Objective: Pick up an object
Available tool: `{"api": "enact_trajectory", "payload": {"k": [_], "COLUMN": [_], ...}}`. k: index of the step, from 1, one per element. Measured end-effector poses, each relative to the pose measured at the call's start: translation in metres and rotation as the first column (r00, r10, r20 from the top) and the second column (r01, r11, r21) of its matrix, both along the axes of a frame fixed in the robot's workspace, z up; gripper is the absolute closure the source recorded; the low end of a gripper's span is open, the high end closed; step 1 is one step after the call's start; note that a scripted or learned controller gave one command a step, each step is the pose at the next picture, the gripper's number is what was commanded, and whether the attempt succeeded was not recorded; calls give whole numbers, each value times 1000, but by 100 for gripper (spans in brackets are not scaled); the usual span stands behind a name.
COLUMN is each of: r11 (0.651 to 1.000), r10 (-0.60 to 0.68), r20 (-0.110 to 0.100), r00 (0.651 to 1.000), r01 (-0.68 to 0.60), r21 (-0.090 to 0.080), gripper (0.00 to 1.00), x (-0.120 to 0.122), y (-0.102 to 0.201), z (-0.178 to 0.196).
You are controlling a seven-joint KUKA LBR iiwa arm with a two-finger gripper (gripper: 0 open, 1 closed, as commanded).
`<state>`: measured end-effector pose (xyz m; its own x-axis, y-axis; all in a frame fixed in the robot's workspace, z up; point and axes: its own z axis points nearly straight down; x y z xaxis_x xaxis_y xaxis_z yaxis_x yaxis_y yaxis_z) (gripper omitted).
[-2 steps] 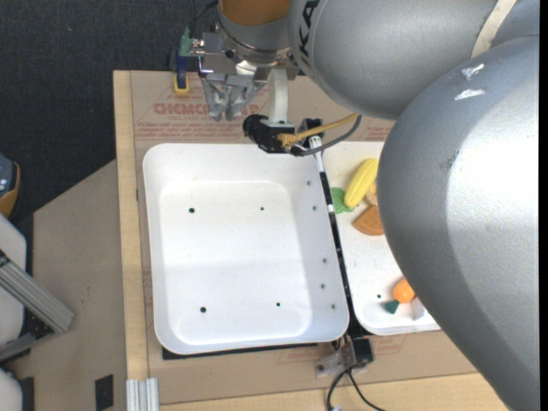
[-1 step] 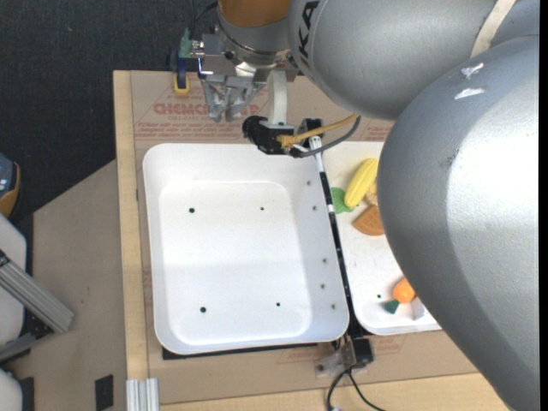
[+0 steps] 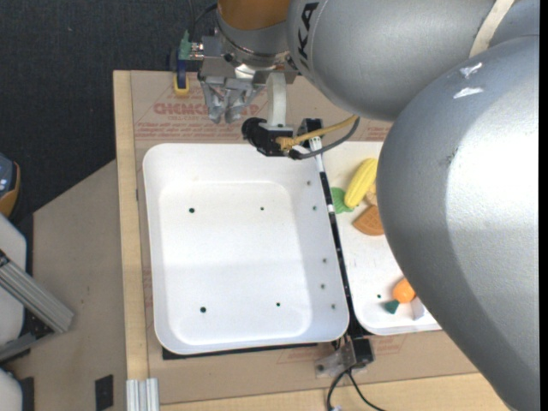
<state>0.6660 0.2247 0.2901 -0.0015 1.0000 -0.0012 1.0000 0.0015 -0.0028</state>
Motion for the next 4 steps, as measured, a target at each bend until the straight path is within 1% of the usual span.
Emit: {"api": "enact_trajectory", "payload": {"k": [4], "r11": [1000], "r10": [0], "r20": [1], "r00": [1000], "r01": [0], "r21": [0], "gripper": [100], "x": [0], "y": [0], "z": [-2]}}
